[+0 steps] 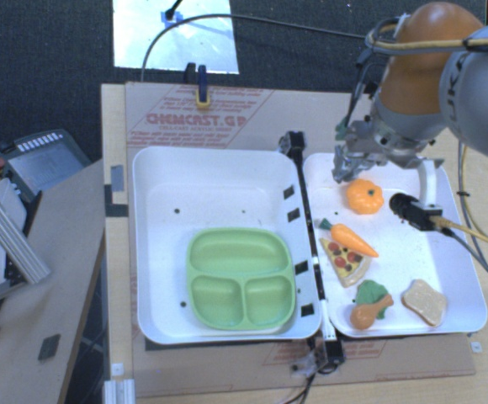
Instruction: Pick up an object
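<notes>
Looking down at the bench, I have the gripper (347,172) low over the far end of the right bin (450,259), close to the divider between the bins. From this angle I can't tell if it is spread or closed, and nothing visibly sits in it. A small orange pumpkin (364,197) lies on the bin floor just beside the gripper, on its near side; whether they touch, I can't tell. Nearer the camera, a carrot (351,239) lies at a slant with its green top toward the divider, and a pizza slice (347,263) is right against it. Near the front rim is a brown drumstick (365,312) with a green leafy piece on it, and a bread slice (423,301) lies to its right, slightly apart. The left bin (219,188) holds a green divided tray (227,255), flat, toward its front.
</notes>
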You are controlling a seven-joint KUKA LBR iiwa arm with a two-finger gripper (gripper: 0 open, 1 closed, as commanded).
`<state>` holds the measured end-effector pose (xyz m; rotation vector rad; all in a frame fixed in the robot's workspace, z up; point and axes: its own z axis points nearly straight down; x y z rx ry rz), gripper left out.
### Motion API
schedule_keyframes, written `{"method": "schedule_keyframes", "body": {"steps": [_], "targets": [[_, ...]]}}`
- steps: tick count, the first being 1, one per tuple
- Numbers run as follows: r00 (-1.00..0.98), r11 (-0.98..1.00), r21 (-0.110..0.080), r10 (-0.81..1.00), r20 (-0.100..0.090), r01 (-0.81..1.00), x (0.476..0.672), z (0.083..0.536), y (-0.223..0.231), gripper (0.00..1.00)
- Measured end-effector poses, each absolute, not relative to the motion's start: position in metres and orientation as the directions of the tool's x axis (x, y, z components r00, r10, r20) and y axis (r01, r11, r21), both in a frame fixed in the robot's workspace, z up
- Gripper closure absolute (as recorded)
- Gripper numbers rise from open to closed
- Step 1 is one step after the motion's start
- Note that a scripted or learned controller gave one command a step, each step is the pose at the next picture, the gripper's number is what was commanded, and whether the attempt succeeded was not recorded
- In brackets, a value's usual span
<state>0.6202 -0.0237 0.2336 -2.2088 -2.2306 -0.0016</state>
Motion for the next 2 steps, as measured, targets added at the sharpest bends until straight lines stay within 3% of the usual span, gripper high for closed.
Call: {"method": "schedule_keyframes", "body": {"steps": [2], "targets": [[-0.011,0.011,0.002,1.000,0.003,1.000,0.603,0.246,0.087,1.00]]}}
